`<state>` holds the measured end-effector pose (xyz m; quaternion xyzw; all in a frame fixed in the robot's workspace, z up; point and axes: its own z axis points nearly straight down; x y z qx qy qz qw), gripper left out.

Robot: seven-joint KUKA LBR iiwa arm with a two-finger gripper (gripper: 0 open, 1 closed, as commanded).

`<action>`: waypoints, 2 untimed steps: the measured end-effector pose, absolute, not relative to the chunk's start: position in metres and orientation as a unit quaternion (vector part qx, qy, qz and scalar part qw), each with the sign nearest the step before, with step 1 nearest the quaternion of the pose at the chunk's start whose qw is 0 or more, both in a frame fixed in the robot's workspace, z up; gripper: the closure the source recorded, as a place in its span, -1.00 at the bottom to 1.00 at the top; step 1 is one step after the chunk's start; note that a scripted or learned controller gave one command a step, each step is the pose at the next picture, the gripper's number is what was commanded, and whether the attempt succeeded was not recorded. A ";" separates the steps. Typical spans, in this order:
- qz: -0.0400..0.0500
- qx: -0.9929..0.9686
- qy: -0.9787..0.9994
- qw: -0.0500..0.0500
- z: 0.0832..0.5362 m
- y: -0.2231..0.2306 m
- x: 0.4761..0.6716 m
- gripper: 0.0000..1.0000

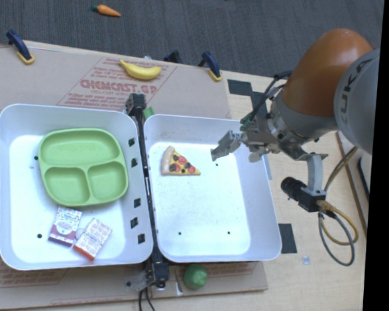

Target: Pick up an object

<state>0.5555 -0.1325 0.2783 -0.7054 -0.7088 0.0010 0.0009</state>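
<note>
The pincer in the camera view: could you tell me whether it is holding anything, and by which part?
Nothing is held. The pincer hangs above the right bin, apart from the pizza slice, with nothing between its fingers.

We note a wooden bench (pixel 287 254) covered by a brown cardboard sheet with red print (pixel 186 91). Two shallow white plastic bins sit on it, touching: left bin (pixel 11 122), right bin (pixel 262 189). A yellow toy banana (pixel 140 68) lies behind them, a green ball (pixel 196 276) at the front edge.

bins 2 (pixel 6 191) (pixel 262 189) | green tray 1 (pixel 83 165) | pizza slice 1 (pixel 179 163) | cartons 2 (pixel 66 226) (pixel 93 237) | banana 1 (pixel 141 69)
</note>
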 end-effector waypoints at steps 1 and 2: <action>0.002 -0.705 -0.709 0.002 0.165 -0.141 0.500 -1.00; 0.001 -0.705 -0.709 0.001 0.091 -0.189 0.476 -1.00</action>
